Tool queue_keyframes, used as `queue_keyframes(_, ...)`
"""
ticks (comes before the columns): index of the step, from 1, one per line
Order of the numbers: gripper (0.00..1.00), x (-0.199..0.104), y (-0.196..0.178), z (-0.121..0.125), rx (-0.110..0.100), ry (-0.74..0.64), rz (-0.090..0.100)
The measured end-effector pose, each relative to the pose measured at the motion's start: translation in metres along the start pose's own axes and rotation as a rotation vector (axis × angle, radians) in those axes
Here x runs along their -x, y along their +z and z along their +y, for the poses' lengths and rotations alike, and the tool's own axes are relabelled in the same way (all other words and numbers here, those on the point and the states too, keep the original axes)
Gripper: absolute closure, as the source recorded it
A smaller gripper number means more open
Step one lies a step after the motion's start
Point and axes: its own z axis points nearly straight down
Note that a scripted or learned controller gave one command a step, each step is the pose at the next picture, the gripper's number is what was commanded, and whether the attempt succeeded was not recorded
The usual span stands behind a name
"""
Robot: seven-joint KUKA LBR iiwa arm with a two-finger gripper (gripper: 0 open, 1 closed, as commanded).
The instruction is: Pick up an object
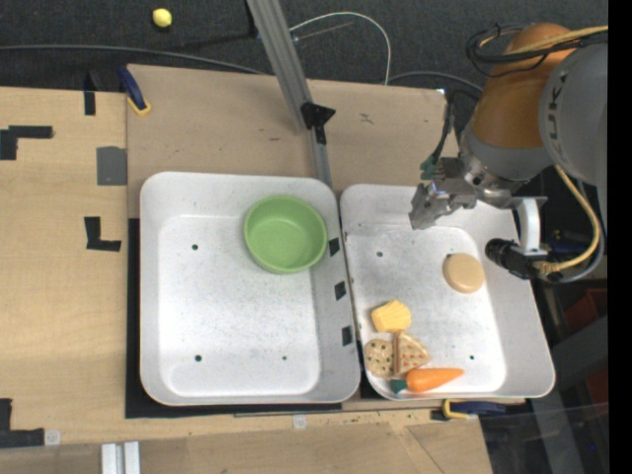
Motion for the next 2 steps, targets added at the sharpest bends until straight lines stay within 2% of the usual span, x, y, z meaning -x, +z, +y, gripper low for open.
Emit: queue_keyframes(2, 1.0, -0.1, 0.008, -0.029, -0.001, -0.002, 0.0)
